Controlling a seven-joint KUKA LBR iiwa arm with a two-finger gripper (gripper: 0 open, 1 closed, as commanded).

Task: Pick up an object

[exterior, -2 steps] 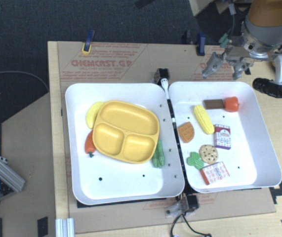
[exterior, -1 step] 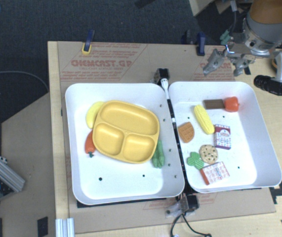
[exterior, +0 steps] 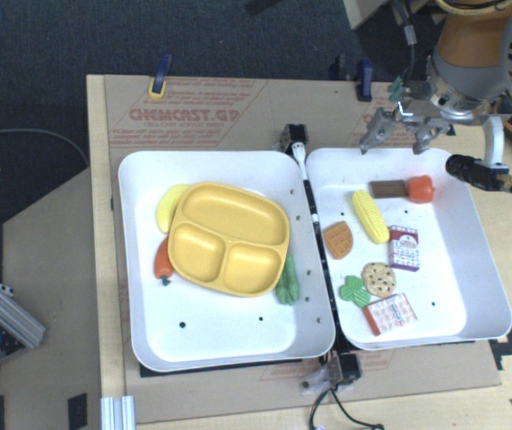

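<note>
Table (exterior: 193,115): brown board carrying two shallow white bins, smooth and glossy.
Left bin (exterior: 139,240): holds the tray, with a yellow piece, a red piece and a green leaf poking from under it.
Tray (exterior: 229,238): yellow, rigid plastic, three compartments; probably too broad to take hold of.
Right bin (exterior: 480,276): small toy foods, all lying apart.
Corn (exterior: 369,216): yellow, ridged, light, stiff; likely the easiest pick, pinched across its narrow middle.
Cartons (exterior: 404,247): two flat printed packs, thin, apt to slip.
Cookie (exterior: 378,279): small flat disc, low, awkward.
Pincer (exterior: 403,134): above the right bin's far rim, fingers spread open, holding nothing.
</note>
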